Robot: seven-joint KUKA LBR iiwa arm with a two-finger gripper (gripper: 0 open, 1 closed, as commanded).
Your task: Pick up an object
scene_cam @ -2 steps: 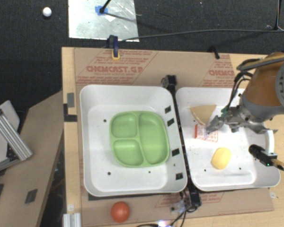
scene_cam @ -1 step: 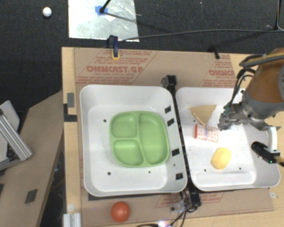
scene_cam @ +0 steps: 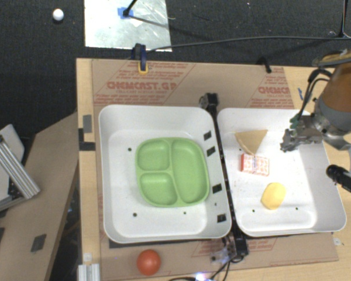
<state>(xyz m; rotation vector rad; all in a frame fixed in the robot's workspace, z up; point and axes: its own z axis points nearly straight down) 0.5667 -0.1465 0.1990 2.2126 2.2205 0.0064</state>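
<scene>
Right bin [scene_cam: 330,215]: three objects (hand [scene_cam: 288,142] above, grip unclear).

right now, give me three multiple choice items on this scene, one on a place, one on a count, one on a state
1. Where does the green divided plate lie?
A. in the left bin
B. in the right bin
C. on the bench

2. How many things lie in the right bin?
A. one
B. three
C. five

3. How does the claw stand to the yellow object?
A. it clamps it
B. it is apart from it, over the bin's far right part
C. it rests on it

Answers: 1 A, the plate sits inside the left bin. 2 B, a tan wedge, a red-and-white packet and the yellow object. 3 B, bare bin floor separates them.
</scene>
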